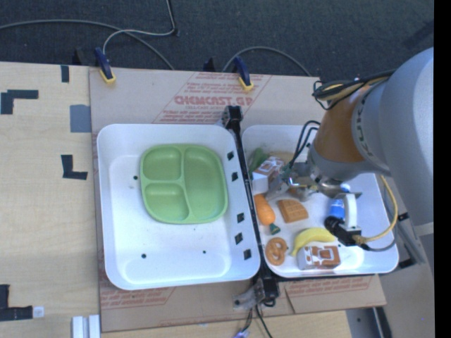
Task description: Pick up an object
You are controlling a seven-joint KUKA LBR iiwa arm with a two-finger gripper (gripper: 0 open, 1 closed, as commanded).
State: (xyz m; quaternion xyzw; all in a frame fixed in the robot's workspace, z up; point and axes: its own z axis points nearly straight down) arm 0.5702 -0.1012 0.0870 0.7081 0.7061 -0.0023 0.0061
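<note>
We saw the gripper low in the right bin, among the toy foods by the waffle and carrot; we could not tell its state. Nothing looked lifted, so we judged the pick not yet done
</note>
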